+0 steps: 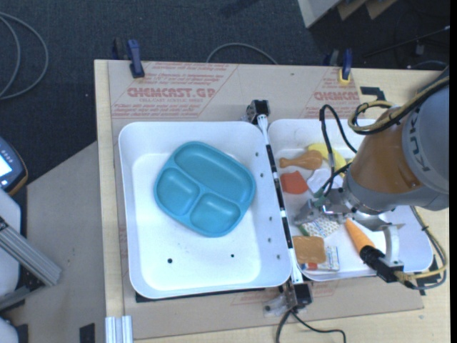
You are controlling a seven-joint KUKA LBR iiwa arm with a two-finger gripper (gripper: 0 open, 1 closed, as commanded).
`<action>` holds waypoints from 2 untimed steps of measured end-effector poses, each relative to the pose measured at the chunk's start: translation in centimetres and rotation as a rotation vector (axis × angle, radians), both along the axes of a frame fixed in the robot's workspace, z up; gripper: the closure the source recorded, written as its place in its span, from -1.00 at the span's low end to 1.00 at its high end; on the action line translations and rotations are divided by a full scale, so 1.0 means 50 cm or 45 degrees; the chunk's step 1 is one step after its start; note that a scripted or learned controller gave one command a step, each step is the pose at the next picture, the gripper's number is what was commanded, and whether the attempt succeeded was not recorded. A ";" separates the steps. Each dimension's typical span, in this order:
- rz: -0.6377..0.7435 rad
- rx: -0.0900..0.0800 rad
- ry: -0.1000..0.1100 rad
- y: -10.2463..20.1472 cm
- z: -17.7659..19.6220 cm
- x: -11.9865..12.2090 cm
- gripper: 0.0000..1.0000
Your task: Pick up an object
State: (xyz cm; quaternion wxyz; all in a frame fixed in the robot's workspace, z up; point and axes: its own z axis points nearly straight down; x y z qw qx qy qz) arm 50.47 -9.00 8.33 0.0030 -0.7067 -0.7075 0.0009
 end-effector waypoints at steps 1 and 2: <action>0.000 -0.008 -0.013 -0.087 0.003 0.125 -1.00; -0.012 -0.004 0.000 -0.200 0.002 -0.052 -1.00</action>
